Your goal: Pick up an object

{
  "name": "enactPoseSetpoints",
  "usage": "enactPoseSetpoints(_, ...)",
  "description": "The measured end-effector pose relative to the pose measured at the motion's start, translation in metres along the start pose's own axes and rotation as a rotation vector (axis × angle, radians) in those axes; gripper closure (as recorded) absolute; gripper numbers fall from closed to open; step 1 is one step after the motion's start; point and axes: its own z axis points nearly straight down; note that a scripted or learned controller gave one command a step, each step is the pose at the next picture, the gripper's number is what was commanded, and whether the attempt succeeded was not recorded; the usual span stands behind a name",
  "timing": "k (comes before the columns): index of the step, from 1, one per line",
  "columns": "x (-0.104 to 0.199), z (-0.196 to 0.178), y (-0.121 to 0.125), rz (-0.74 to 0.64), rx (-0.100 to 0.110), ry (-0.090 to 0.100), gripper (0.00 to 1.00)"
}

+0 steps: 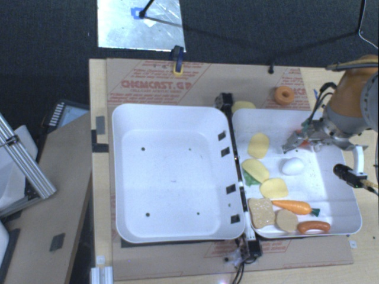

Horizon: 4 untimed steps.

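Note:
The right bin (337, 203) holds several toy foods. A white egg (292, 166) lies near its middle. Yellow pieces (258, 145) (274, 188) and a yellow-green piece (255, 170) lie along its left side. At the front are a bread slice (260, 212), a round beige piece (287, 220), a carrot (292, 206) and a sausage (314, 226). My gripper (299, 142) hangs low over the bin's back right part, just above and behind the egg, with nothing visibly in it.
The left bin (127, 218) sits beside the right one, with black clips (225, 152) along the shared wall. A small donut (285, 95) lies on the bench behind the right bin. A yellow item (243, 106) rests at that bin's back left rim. The arm (349, 108) covers the bin's right edge.

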Motion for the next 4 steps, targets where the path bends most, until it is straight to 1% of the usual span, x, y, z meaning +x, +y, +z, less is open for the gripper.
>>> enactPoseSetpoints(1, 0.002, -0.012, 0.002, -0.005, -0.006, -0.003, 1.00)
enactPoseSetpoints(2, 0.001, 0.002, -0.081, 0.003, 0.006, -0.001, 1.00)
enactPoseSetpoints(3, 0.001, -0.156, -0.084, -0.004, -0.019, -0.009, 1.00)
enactPoseSetpoints(4, 0.011, -0.111, -0.139, 0.001, 0.004, -0.001, 1.00)
